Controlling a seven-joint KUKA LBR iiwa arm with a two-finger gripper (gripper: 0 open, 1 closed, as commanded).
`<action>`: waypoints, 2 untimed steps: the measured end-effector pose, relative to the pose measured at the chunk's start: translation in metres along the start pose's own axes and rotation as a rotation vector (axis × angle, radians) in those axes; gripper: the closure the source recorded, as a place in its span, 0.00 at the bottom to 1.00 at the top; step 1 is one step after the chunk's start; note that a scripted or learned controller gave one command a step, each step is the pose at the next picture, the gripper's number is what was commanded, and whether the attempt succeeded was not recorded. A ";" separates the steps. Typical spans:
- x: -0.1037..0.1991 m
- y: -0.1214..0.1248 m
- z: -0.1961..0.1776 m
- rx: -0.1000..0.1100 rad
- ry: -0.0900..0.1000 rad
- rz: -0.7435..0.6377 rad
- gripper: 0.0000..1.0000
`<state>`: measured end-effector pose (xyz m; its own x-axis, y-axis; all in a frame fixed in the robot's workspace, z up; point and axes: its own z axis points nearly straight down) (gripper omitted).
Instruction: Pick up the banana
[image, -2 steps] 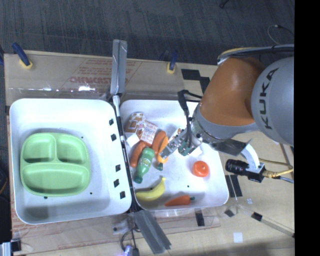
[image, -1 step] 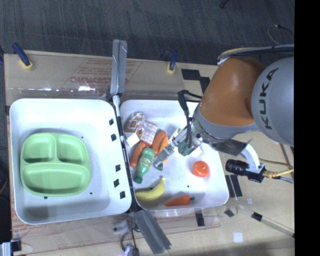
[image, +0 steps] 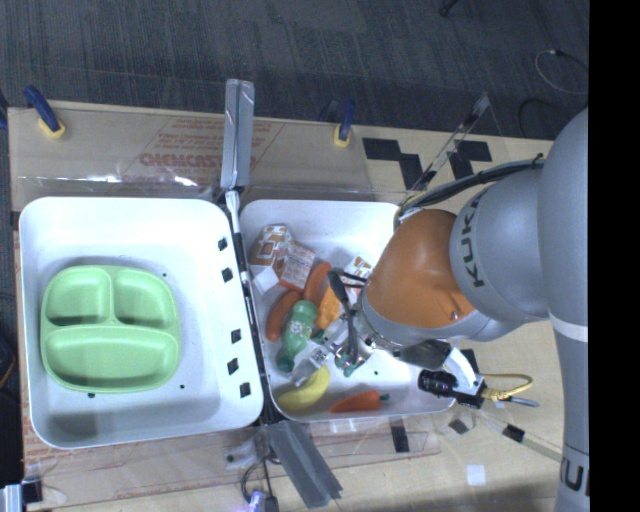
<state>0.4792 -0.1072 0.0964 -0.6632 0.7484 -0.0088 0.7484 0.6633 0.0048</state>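
Camera view, wooden bench (image: 130, 145), two white bins (image: 130, 215), dark carpet floor (image: 300, 50)

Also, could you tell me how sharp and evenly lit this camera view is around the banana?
Camera view: soft overall; the banana is slightly blurred; gripper detail is murky under the arm's shadow; the white bin looks bright and washed out.

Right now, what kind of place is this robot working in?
Probably a robot lab: a KUKA arm reaches into white bins of toy food, like a banana, on a clamped bench.
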 end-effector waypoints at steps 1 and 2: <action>-0.003 0.001 -0.011 -0.004 -0.007 -0.004 1.00; 0.043 0.037 -0.095 0.006 0.008 0.291 1.00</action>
<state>0.4772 -0.0505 0.1917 -0.4206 0.9072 0.0003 0.9072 0.4206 -0.0002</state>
